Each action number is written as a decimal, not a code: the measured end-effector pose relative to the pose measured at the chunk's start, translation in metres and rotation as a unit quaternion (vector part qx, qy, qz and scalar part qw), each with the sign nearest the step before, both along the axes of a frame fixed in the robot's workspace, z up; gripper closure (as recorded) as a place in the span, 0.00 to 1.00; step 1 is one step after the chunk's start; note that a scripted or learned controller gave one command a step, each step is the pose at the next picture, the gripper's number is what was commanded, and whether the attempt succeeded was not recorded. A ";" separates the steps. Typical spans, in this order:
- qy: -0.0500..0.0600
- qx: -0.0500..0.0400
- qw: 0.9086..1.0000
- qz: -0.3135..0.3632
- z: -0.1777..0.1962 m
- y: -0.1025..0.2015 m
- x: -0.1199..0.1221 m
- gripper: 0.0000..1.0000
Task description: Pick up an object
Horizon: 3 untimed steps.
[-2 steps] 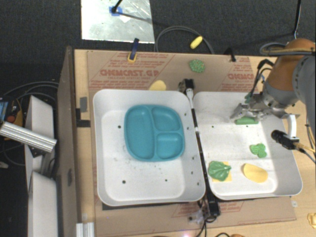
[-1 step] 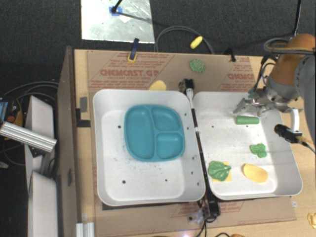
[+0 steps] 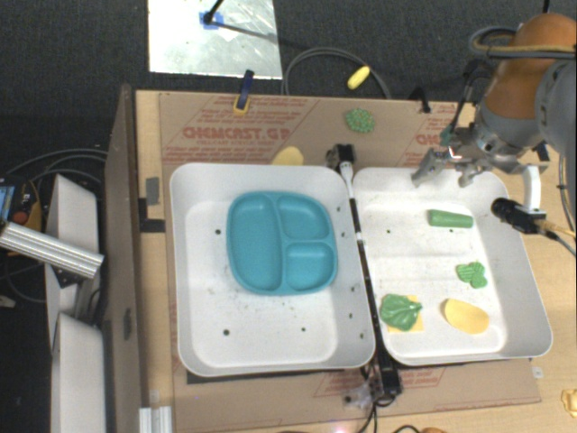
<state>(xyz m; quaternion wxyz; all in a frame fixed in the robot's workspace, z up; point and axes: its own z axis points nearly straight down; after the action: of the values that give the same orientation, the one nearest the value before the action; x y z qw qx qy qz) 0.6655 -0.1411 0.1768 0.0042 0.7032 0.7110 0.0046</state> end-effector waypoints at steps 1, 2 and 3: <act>0.002 -0.003 1.000 -0.006 -0.091 -0.052 -0.025 0.00; 0.003 -0.001 1.000 -0.003 -0.068 -0.062 -0.004 0.00; -0.001 -0.005 1.000 -0.002 -0.086 -0.015 -0.020 0.00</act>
<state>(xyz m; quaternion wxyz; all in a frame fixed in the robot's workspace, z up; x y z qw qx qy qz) 0.6455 -0.1563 0.0903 0.0084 0.7045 0.7097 0.0023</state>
